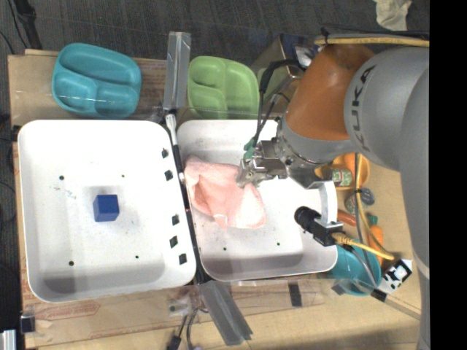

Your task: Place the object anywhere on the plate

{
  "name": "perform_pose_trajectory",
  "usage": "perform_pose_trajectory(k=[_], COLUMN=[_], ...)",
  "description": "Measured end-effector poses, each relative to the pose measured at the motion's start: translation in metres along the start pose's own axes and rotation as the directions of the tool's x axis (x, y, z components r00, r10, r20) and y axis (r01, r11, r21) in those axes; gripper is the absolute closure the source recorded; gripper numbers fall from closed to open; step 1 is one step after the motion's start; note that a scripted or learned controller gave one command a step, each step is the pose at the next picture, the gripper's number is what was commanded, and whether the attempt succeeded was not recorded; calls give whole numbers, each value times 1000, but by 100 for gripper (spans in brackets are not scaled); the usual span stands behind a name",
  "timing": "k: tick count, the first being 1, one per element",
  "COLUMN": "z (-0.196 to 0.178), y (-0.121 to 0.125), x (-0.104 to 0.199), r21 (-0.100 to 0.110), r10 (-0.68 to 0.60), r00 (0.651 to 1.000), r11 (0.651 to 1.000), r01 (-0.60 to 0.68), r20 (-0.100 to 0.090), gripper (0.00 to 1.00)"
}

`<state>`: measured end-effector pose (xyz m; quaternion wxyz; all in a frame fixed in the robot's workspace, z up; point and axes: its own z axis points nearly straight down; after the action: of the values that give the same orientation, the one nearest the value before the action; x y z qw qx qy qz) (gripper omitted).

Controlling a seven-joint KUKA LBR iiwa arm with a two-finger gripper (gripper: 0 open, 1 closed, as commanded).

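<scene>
Blue cube point(106, 207): left bin point(44, 141). Pink plate point(222, 194): right bin point(292, 257). Claw point(252, 168): over the plate's far edge; finger state cannot be told.

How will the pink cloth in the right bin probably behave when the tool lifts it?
The pink cloth lies crumpled with soft folds, so it will probably sag rather than hold its shape. It looks thin, so likely light. A pinch may catch just one layer, leaving the rest dragging on the right bin.

The arm point(365, 93) covers the right bin's point(219, 261) far corner. The pincer point(252, 170) overlaps the pink plate's point(222, 195) edge, its fingertips too small to make out.
</scene>
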<state>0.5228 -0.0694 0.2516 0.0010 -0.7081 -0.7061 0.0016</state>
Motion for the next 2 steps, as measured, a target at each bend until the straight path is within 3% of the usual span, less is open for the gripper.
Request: perform_pose_trajectory(k=[1, 2], z=[6, 64], y=[29, 40], x=[55, 133], r21=[2, 7], r10=[81, 135], r00=[997, 991], r11=[997, 991], r01=[-81, -135], r20=[1, 2], gripper=[100, 100])
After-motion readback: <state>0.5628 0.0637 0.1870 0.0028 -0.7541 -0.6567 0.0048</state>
